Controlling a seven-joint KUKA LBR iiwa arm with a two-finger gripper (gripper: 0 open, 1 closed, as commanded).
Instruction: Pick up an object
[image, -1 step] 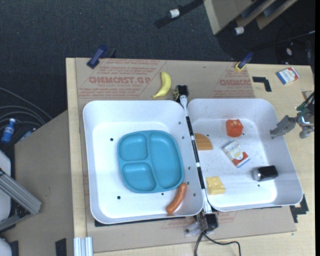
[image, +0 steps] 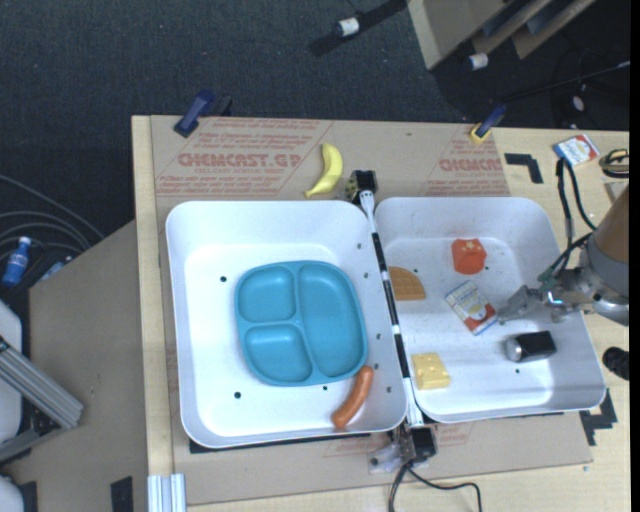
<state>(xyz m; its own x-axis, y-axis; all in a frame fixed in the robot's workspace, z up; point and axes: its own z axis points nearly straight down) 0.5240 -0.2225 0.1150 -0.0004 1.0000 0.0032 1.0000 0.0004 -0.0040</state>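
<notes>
Two white bins sit side by side on a brown tabletop (image: 250, 150), seen from above at a slant. The left bin (image: 200, 300) holds a blue plate (image: 300, 322) with three compartments, lying at its centre. A sausage (image: 352, 397) lies tilted at the plate's 5 o'clock, just beside its rim and near the bin's front right corner.

The right bin (image: 520, 225) holds four loose things. A red block (image: 468, 255) sits at 12 o'clock from the bin's centre. A tan slice (image: 405, 283) lies at 9 o'clock, near the wall next to the left bin. A yellow cheese (image: 432, 370) lies at 7 o'clock, near the front wall. A small packet (image: 470, 305), white with blue and red print, lies near the centre, at the red block's 6 o'clock and apart from it.

The arm (image: 615, 265) reaches in from 3 o'clock over the right bin's edge. Its hand (image: 510, 310) is low over the bin floor and points toward 9 o'clock, its tip just beside the packet's 3 o'clock edge. Whether they touch cannot be told, nor whether the hand is wide or narrow.

Beyond the bins, a banana (image: 325, 170) lies on the tabletop at the left bin's 12 o'clock, and a blue clamp (image: 195, 112) grips the far left corner.
</notes>
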